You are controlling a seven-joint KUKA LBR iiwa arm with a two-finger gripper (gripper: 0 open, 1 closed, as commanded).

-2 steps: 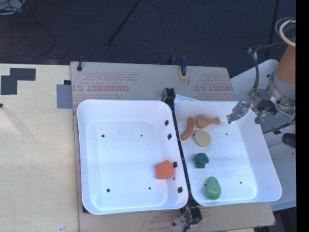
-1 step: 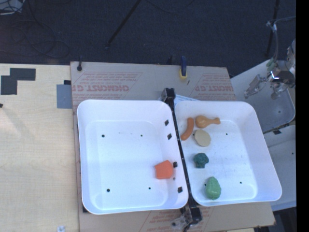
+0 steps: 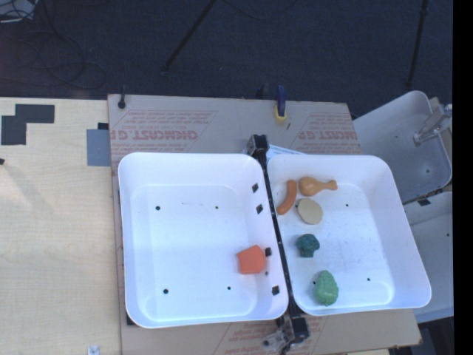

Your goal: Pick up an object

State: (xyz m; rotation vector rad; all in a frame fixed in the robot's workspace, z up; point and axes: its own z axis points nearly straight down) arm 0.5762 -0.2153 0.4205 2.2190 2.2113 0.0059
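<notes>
Nearest in the right bin (image 3: pixel 414 272), a green lump (image 3: pixel 325 288) lies free, with an orange block (image 3: pixel 251 259) in the left bin (image 3: pixel 148 198). The pick looks unstarted, so the next move is choosing one and descending. Farther right, the grey arm (image 3: pixel 414 139) stands well apart; I cannot tell its gripper's state.

One block (image 3: pixel 251 260) in left bin (image 3: pixel 140 176), five items in right bin (image 3: pixel 384 168), bins touching side by side

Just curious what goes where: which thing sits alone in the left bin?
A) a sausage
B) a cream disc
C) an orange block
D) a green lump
C: the orange block lies alone in the left bin, near the divider.
</notes>
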